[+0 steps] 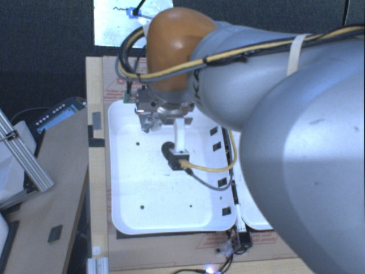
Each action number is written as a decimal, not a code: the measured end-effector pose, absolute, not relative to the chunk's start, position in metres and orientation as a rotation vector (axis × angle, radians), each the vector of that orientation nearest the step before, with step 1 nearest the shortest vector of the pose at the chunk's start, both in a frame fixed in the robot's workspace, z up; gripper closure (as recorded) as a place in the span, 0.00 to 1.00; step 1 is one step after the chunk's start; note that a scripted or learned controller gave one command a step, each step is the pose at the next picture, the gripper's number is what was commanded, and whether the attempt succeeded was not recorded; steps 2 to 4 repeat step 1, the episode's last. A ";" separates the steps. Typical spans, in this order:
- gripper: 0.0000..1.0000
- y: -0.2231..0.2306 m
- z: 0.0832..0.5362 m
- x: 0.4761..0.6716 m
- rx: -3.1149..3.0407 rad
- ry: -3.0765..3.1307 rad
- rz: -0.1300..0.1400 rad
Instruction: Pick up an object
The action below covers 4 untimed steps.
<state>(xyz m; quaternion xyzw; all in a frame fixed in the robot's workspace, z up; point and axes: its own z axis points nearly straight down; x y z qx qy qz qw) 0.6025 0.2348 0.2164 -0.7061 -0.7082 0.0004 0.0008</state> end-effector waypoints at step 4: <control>1.00 0.235 0.216 0.630 -2.220 -2.224 -0.005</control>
